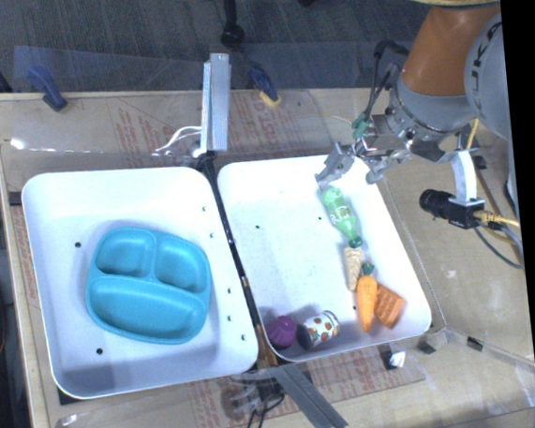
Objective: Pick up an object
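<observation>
My gripper hangs over the far right corner of the right bin, open, with nothing between its fingers. Just below it a green bottle lies along the bin's right side. Further toward the front are a pale cream piece, an orange carrot and an orange chunk. At the bin's front wall sit a purple ball and a small printed can.
The left bin holds a blue divided plate. A grey metal bar stands behind the gap between the bins. Blue clamps grip the bench's back edge. A black cable plug sticks out at right.
</observation>
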Robot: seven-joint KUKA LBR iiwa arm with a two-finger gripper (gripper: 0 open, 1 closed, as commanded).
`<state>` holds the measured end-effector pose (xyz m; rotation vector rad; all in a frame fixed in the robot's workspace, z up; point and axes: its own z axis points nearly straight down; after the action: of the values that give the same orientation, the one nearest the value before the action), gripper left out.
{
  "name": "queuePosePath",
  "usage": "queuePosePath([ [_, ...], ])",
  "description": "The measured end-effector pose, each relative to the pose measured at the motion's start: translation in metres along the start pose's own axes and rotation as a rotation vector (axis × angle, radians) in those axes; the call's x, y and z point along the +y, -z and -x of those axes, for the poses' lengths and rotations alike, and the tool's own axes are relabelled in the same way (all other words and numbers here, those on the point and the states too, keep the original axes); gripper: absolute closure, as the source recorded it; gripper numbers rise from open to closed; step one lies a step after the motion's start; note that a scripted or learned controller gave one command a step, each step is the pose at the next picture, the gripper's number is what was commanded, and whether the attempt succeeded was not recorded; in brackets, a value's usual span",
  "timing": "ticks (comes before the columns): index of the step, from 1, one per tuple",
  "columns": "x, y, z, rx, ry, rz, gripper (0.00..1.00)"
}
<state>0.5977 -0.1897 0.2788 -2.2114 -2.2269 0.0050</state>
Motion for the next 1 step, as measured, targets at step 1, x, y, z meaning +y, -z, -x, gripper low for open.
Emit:
queuePosePath([
  [1, -0.0392, -0.1165, 0.0205, 0.0, 0.0, -0.001, 0.0],
])
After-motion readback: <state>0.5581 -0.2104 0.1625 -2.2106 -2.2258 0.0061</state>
